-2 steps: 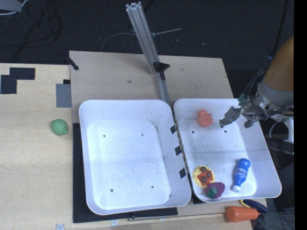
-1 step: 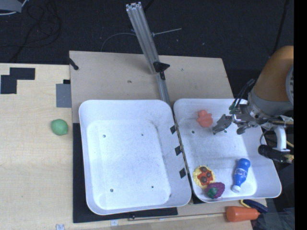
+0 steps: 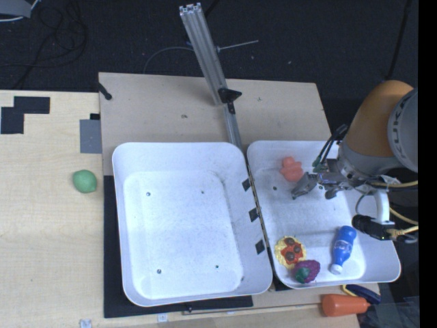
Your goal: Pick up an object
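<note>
Camera view has my gripper [image 3: 315, 187] hovering over the right bin [image 3: 389, 268], its two fingers spread apart with nothing between them. Just to its left, a red toy [image 3: 291, 169] lies on the bin floor. Near the front edge sit a blue bottle [image 3: 343, 248], a yellow toy [image 3: 289, 250] and a purple one [image 3: 306, 271]. On the tabletop [image 3: 41, 203], a green ball [image 3: 85, 181] rests left of the left bin [image 3: 130, 162]
</note>
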You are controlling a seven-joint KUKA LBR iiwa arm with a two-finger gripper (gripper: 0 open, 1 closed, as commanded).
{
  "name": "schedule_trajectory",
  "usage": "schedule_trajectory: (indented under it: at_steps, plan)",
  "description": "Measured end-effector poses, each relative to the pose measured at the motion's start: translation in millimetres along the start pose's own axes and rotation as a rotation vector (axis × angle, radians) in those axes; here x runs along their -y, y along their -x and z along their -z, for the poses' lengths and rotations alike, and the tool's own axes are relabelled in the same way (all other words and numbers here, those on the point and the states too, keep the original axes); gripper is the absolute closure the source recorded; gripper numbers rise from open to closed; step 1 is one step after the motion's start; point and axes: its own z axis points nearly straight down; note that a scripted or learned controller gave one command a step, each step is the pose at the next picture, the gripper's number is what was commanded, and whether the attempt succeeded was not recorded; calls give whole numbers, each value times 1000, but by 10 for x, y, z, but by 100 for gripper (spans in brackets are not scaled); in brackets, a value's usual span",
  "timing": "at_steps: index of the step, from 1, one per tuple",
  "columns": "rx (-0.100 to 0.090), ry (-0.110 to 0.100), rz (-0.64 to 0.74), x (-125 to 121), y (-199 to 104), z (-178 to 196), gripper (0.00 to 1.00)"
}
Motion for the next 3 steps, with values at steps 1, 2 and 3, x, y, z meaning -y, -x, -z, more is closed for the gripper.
schedule_trajectory:
  at_steps: [1,2,3]
  plan:
    - [1,4,-2,-7,13,124,100]
    - [1,7,0,-43,-52,575,100]
    - [2,8,0,-48,-48,1050,100]
